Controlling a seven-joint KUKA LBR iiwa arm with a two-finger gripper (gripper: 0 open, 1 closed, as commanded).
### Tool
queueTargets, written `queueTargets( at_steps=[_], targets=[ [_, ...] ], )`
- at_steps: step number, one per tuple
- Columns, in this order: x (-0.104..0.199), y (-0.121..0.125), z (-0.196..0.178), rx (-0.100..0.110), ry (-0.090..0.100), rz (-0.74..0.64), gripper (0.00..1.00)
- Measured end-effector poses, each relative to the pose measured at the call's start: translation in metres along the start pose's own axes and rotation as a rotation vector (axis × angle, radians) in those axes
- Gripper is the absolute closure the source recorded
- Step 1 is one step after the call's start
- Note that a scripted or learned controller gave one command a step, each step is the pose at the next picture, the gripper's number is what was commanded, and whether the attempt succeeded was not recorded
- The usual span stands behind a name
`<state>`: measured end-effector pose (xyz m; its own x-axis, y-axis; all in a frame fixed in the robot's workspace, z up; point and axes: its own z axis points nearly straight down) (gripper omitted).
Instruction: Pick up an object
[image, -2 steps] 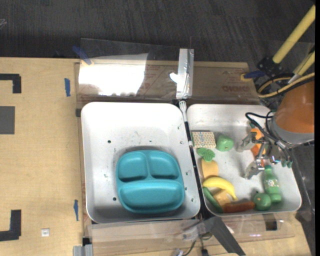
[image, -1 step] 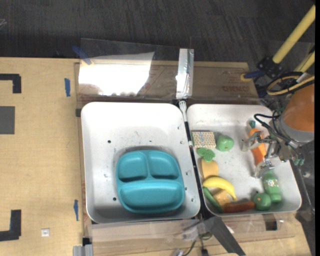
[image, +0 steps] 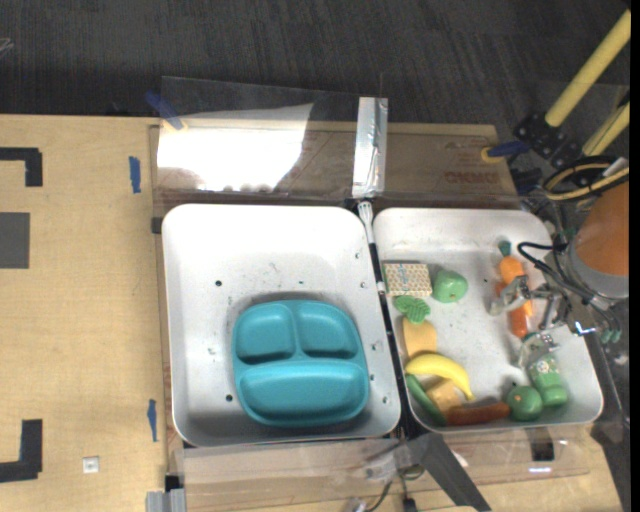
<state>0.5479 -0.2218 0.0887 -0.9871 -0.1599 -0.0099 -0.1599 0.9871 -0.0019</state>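
Where the arm (image: 610, 235) comes in from the right, its gripper (image: 530, 310) hangs over the right side of the right bin (image: 440, 225), tangled in cables and metal parts — whether it is open or shut cannot be told. Beside it lie a carrot (image: 512, 268) and, just below, another orange piece (image: 520, 320), too blurred to name. Red lettering shows on the cardboard (image: 470, 165) behind the bins, but it is too small to read; no brand or label can be made out on the toys. Along the left wall of this bin sit a speckled cracker-like block (image: 407, 279), a green apple (image: 451, 287) just right of it, and a yellow-orange wedge (image: 418, 335) with a green leaf (image: 410, 307) on top. A banana (image: 440, 370) lies lower down, its long axis running from upper left to lower right, curved side up. Near the front edge are a green pepper (image: 422, 397), a brown sausage (image: 478, 411) lying roughly along the front wall, and green lumps (image: 535, 395) in the right front corner. Open floor shows in the middle and back of this bin (the toys crowd the walls). The left bin (image: 200, 300) holds a teal divided tray (image: 298, 362) near its front, with bare white floor behind it.
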Motion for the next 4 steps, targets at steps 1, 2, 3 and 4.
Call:
queueTargets(
  at_steps=[1, 2, 3, 4],
  targets=[
    [-0.004, -0.001, -0.014, 0.006, -0.013, 0.000, 1.00],
    [-0.004, -0.001, -0.013, 0.006, -0.011, 0.000, 0.00],
    [-0.004, -0.002, 0.000, 0.000, -0.001, 0.056, 0.00],
    [-0.018, -0.006, 0.000, 0.003, 0.000, 0.009, 0.00]
  ],
)
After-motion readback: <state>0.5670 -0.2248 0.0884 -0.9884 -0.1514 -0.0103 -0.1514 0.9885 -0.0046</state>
